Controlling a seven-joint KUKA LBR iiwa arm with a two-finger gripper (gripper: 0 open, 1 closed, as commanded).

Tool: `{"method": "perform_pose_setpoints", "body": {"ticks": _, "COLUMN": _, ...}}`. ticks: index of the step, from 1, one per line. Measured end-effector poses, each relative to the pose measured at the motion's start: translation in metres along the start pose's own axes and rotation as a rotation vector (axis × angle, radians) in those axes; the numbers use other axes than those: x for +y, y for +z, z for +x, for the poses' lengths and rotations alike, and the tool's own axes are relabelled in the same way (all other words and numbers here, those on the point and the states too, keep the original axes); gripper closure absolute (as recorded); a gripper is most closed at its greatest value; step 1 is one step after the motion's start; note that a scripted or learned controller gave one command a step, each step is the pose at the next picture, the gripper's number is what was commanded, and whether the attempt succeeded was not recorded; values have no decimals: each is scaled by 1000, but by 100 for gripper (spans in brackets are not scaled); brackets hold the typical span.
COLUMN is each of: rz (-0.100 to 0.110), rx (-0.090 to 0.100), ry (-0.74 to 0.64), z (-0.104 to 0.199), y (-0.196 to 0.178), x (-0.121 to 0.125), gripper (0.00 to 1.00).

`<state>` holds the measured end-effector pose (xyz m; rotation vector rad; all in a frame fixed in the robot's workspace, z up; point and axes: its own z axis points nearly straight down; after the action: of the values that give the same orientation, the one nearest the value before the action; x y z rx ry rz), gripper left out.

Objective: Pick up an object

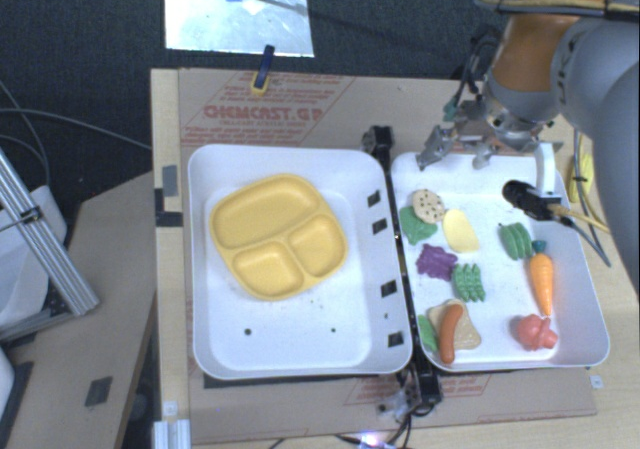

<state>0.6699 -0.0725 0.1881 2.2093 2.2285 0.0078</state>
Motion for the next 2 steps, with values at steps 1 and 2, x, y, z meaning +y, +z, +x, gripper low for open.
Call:
{"method": "perform_pose_setpoints", "body": {"ticks": 1, "rz": 14, "rx": 0, "ry": 12, "z": -39, "y": 67, "x": -79, "gripper": 0}}
{"method": "perform_pose_setpoints", "body": {"ticks": 2, "rz": 1, "rx": 2, "ry": 0, "z": 19, "y": -1, "x": -106, "gripper": 0}}
